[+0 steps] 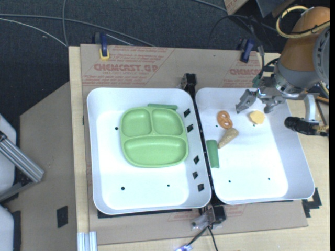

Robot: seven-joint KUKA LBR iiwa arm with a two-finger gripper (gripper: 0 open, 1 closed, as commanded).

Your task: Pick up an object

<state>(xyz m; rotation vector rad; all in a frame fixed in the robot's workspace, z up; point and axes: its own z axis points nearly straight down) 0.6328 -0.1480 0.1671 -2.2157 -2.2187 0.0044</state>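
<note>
Hovering my claw [257, 104] with fingers spread wide and nothing between them, I see it sits just above the yellow piece [257, 117] in the right bin [272, 161], lined up for descent.

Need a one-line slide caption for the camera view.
Gripper hovers over the yellow piece in the right bin; green divided plate in left bin.

Bright, even overhead light; soft focus throughout

The two white bins [104, 182] glare close to washed-out, their walls hard to read; shadows under the green tray [154, 137] are faint and short; the dark floor on the far side stays dim; edges look slightly grainy and blurred.
</note>
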